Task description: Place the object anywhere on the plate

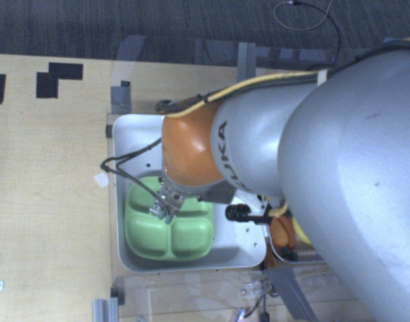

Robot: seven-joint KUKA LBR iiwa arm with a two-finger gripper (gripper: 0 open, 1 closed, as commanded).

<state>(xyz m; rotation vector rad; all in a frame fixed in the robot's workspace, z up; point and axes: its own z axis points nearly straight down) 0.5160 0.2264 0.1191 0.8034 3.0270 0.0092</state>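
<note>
**Colours on the bench: green, orange, grey and pale wood**

The sectioned plastic plate (170,237) is a soft light green, plain and unpatterned; the shallow bin (134,136) under it is white, shading to pale grey; the big robot arm (339,159) is glossy silver-grey with an orange band (188,146) above the wrist and dark lettering on its grey shell; a thin yellow cable (258,82) runs along the arm, beside black ones; the flat benchtop (43,180) is pale wood with black square marks (57,78); the ribbed carpet floor (158,12) is dark blue-grey; something orange (280,232) shows in the neighbouring bin.
</note>
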